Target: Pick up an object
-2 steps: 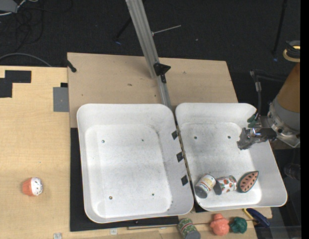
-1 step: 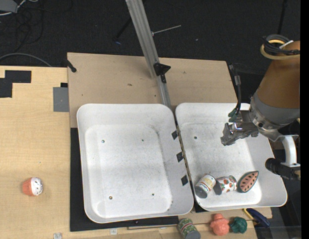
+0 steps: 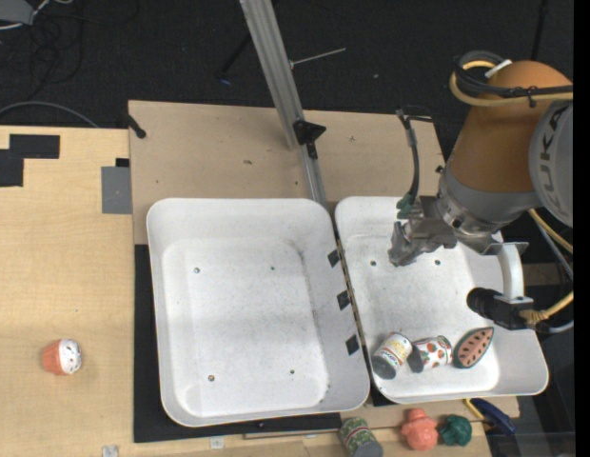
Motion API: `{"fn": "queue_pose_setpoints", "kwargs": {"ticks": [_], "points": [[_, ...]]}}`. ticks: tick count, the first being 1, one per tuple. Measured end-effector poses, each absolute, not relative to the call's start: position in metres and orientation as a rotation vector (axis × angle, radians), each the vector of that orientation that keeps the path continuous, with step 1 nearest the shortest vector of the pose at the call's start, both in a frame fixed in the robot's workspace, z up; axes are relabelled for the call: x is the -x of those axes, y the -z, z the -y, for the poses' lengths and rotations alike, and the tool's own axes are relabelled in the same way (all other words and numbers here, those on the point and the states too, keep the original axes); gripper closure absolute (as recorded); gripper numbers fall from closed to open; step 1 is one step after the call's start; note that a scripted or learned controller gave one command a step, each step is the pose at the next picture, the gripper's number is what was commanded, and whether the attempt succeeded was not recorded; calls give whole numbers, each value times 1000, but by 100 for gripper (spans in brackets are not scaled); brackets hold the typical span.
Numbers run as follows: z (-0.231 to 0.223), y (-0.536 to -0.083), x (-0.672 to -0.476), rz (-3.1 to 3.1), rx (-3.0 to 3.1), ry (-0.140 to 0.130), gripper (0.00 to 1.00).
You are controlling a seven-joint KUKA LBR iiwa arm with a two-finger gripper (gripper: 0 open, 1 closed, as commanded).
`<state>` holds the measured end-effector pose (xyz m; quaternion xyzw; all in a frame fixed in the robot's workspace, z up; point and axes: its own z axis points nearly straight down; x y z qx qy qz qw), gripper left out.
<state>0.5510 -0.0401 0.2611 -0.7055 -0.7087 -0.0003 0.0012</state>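
Three objects (image 3: pixel 433 351) in right bin (image 3: pixel 523 379), hand (image 3: pixel 406 248) above

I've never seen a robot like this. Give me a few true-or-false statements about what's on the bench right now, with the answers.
1. Three small objects lie along the right bin's near edge: a can, a spotted cup and an oval piece. True.
2. The gripper hangs over the left bin. False: it is over the right bin.
3. A small orange-and-white figure sits on the wooden bench, left of both bins. True.
4. The oval piece lies in the left bin. False: it lies in the right bin.
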Motion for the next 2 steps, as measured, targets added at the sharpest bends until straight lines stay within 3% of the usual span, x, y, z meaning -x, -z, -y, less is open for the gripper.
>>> {"fn": "queue_pose_setpoints", "kwargs": {"ticks": [2], "points": [[-54,-241,-572,2221,2214,-5,100]]}}
